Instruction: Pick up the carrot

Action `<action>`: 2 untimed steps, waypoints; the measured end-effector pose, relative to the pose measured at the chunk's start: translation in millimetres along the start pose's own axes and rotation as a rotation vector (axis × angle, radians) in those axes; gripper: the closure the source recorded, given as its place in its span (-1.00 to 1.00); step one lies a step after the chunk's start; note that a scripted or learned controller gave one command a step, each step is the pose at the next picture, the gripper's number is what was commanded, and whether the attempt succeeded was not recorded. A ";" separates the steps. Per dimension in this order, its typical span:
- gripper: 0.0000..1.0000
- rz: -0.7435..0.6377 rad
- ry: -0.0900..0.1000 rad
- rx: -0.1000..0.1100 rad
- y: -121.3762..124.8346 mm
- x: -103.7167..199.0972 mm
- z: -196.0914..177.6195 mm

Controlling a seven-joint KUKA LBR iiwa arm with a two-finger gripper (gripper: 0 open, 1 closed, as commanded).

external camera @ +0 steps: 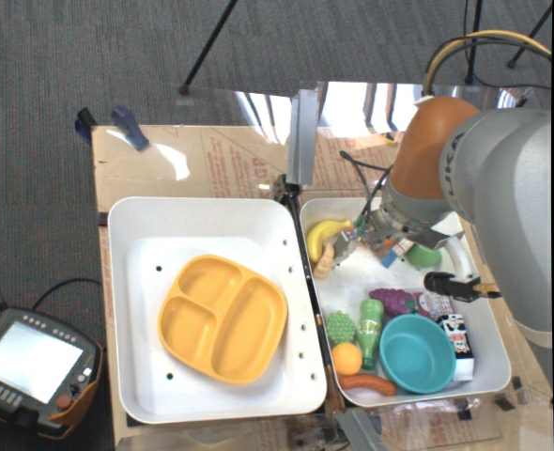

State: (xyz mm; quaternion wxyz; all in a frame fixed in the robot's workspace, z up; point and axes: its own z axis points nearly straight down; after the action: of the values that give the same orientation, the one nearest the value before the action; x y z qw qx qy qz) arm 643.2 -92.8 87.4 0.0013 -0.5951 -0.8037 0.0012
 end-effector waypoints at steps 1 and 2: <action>1.00 -0.006 -0.001 0.000 1.2 1.1 -10.3; 1.00 0.090 0.000 -0.010 -55.5 82.1 -104.5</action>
State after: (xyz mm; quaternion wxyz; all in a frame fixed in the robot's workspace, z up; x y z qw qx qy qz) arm 566.6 -30.5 192.1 -0.0018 -0.6304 -0.7762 -0.0030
